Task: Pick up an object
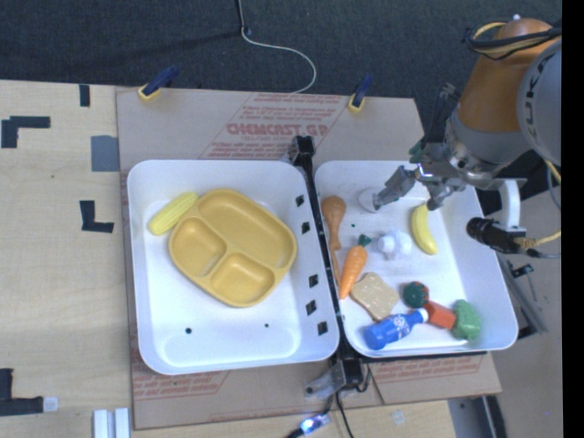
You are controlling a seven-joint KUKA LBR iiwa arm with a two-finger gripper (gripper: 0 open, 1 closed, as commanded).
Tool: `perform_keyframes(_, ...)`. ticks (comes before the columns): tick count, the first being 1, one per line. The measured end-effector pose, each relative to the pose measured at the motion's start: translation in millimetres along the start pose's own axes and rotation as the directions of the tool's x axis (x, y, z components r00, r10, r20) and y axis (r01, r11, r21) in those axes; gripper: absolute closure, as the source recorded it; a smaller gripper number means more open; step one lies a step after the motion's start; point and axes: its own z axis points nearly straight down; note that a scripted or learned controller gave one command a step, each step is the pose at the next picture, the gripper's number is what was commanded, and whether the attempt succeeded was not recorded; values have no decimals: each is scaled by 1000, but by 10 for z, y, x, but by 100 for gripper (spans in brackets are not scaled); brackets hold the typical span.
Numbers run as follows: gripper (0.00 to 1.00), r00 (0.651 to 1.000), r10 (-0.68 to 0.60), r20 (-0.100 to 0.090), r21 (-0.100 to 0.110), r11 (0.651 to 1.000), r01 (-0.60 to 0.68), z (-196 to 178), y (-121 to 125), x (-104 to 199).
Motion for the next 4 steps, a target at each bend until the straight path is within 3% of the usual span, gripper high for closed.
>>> perform_keyframes(1,0,1000,-3,2,-14,1000,3,-87,25,2)
perform_keyframes(3,0,1000,-2,3,-9,1000,2,1097,32,-66)
perform_keyframes(4,0,1000,-4,3,-13,1000,4,1349,31,-56)
